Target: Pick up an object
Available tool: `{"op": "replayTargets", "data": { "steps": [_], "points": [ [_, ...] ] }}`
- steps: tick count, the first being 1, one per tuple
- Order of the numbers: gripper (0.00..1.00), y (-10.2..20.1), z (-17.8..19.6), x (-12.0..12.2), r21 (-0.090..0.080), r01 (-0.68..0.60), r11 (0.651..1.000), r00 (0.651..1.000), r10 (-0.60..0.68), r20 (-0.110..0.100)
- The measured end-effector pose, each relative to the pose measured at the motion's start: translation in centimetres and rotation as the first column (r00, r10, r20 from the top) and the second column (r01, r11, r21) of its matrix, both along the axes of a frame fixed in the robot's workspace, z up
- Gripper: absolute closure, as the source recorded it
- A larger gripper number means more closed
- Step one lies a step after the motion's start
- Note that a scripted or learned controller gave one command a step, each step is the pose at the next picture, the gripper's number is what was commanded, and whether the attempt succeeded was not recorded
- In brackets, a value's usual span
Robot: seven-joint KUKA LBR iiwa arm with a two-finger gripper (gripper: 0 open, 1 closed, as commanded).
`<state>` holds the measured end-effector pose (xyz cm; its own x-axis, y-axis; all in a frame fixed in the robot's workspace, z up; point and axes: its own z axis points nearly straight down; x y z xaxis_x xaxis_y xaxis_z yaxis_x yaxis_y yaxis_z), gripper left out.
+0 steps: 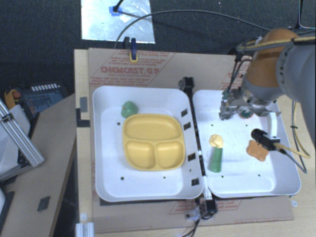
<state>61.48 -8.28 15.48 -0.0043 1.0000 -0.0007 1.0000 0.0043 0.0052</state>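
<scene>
Upper right, right bin (281, 181) | gripper (232, 110) low by teal bit (245, 114) | open/closed: can't tell | nothing lifted yet, pick still to do

Both white bins (148, 191) look like smooth, faintly glossy plastic. The yellow divided tray (150, 141), far left of the gripper (232, 110), looks like satin plastic. The gripper looks like dull grey metal. The board (148, 68) beneath resembles matt printed cardboard.
</scene>
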Motion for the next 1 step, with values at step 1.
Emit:
{"op": "replayTargets", "data": {
  "steps": [1],
  "points": [
    [1.00, 0.03, 4.50, 0.68, 0.000, -0.001, 1.000, 1.000, 0.001, 0.001]
  ]
}}
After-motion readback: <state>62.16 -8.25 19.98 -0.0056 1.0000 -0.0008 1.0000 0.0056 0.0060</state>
